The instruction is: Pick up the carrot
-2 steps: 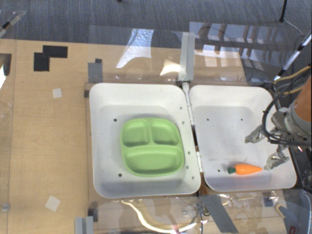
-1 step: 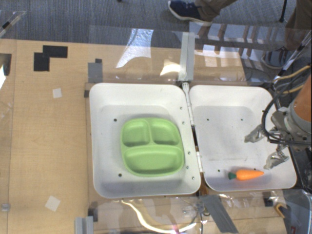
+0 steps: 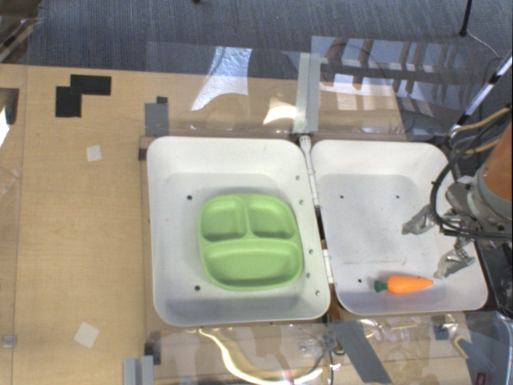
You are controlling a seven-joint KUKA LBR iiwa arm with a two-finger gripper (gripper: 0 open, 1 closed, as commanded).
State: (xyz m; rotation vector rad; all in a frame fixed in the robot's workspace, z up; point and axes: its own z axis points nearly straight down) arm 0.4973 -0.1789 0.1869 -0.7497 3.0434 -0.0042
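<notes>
One carrot (image 3: pixel 405 285) lies just beside the seemingly open, edge-cropped gripper (image 3: pixel 437 245).

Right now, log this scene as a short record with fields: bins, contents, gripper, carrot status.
left bin: holds a green divided plate
right bin: holds an orange carrot, lying near the front edge, green end pointing left
gripper: above the right bin's right side, fingers spread apart
carrot status: on the bin floor, not between the fingers, not yet picked up

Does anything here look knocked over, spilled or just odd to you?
Nothing stands out. The carrot lies on its side near the front edge of the right bin, the green divided plate sits flat in the left bin, and the gripper is open above the carrot.
</notes>
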